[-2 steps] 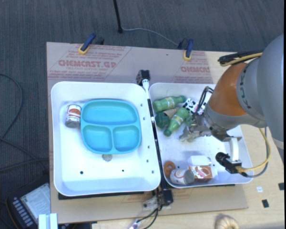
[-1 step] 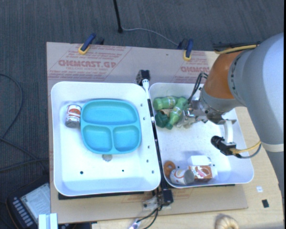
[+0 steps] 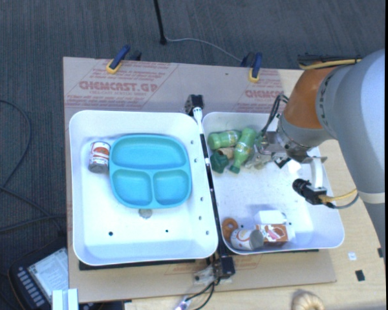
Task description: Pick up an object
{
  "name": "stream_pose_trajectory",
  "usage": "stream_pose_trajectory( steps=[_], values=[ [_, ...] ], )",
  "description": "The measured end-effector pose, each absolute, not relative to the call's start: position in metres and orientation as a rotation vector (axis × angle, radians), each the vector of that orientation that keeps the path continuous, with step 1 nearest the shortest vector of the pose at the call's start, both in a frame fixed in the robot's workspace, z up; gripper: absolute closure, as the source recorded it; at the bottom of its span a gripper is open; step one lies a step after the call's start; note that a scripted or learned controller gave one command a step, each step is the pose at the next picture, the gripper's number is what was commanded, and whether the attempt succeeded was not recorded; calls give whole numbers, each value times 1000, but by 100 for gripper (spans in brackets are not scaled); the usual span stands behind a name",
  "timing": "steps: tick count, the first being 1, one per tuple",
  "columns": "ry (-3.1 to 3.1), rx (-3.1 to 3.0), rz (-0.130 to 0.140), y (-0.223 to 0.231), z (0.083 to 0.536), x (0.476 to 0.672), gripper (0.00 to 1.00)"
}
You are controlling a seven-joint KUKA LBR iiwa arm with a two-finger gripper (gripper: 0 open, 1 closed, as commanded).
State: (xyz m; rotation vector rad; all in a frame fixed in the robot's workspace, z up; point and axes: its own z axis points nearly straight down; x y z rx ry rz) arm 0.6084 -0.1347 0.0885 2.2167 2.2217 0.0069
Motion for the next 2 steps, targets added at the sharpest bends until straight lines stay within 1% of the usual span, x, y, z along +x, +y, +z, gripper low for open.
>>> stream_pose_trajectory(
  steps=[1,2],
  values=[
    [2223,2216,2,-54,196,669,100],
    [2220,2222,-5,-103,168,668,100]
  ],
)
